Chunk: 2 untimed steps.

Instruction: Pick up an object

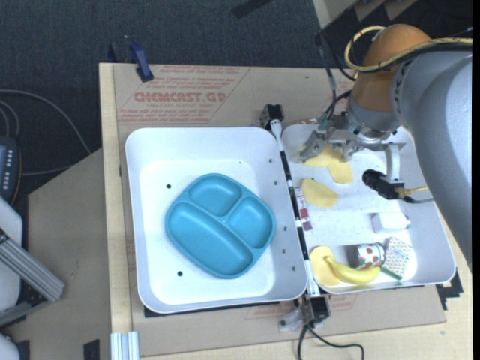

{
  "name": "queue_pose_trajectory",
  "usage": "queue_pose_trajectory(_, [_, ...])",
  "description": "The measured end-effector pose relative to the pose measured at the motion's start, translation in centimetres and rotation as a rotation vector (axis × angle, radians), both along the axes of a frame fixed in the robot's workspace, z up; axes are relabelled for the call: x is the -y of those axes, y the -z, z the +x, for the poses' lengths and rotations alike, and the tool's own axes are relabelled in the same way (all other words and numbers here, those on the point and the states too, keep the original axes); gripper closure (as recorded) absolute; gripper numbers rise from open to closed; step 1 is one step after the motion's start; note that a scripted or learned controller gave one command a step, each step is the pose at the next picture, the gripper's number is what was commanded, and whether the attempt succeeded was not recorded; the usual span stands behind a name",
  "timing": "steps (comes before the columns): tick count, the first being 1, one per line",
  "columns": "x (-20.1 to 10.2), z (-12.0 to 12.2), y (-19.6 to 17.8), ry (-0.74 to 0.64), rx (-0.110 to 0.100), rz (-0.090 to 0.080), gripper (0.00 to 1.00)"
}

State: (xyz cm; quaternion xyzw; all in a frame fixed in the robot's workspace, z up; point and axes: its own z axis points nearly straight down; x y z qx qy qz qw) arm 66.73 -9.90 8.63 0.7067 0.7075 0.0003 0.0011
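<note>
From above, the left bin holds a blue divided plate near its middle, with bare white floor between plate and walls on every side. The right bin is crowded: the jaws sit low in its far left corner, close against the wall, over a pale yellow piece; whether they are clenched or released, I cannot tell. More yellow pieces lie just beside. A banana curves along the near wall, touching a small can.
</note>
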Motion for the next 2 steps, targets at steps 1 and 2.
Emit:
queue_pose_trajectory(1, [0.02,0.04,-1.05,-0.002,0.001,-0.002,1.0])
queue_pose_trajectory(2, [0.0,0.03,-1.04,-0.002,0.001,-0.002,0.0])
